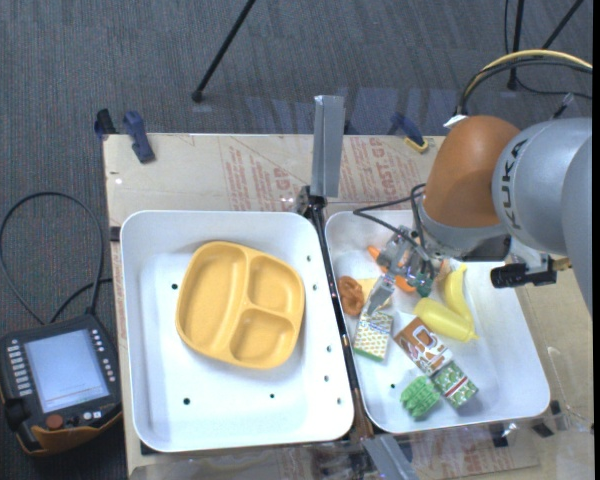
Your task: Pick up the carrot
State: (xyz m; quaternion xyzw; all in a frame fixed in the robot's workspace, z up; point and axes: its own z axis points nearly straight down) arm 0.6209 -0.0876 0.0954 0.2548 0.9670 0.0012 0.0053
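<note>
The carrot (411,285) lies in the right bin (520,368), near its upper middle. It shows as an orange piece at the lower right of the gripper and a small orange tip at its upper left. The gripper (392,271) is low over the carrot and covers its middle. The grey arm with its orange band reaches in from the right, above the bin's far side. From this angle I cannot see whether the carrot is held.
Around the carrot are a small orange ring-shaped toy (352,295), a banana (455,288), a yellow piece (443,320), a green-white box (373,336), a brown carton (422,345) and two green items (438,390). The left bin (150,368) holds a yellow divided plate (242,303).
</note>
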